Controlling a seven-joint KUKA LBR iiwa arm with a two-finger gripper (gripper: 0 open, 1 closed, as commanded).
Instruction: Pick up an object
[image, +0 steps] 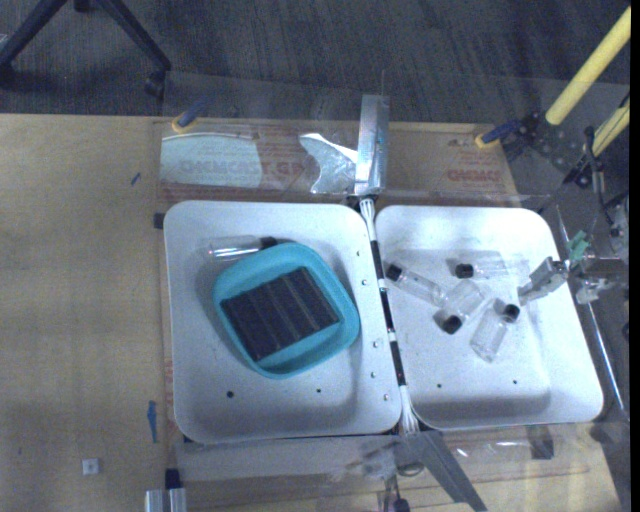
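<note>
The bench (70, 300) carries two white bins side by side. The left bin (190, 380) holds a teal tray (232, 282) with a dark ridged insert, tilted a little. A clear vial (232, 245) lies just beyond the tray's far left edge.

The right bin (480, 390) holds a loose cluster of four clear black-capped vials in its far half, and any of them would serve as the object to pick.
- The leftmost vial (415, 283) lies slantwise, with its cap to the far left.
- The far vial (490, 266) lies roughly left to right, with its cap on the left.
- The middle vial (464, 301) appears to touch its neighbours, with its cap to the near left.
- The rightmost vial (490, 338) has its cap at the far right end, and its body runs towards the near left.

The claw (543, 280) sits over the right rim of the right bin, at about the depth of the cluster. The picture is too faint to show whether it is spread or pressed together, and nothing can be seen in it.

The rightmost vial is the closest candidate, lying just left of the claw and slightly nearer. Its long axis runs slantwise, so the claw would likely need to close across that slant. The middle vial close beside it could be pushed along.
</note>
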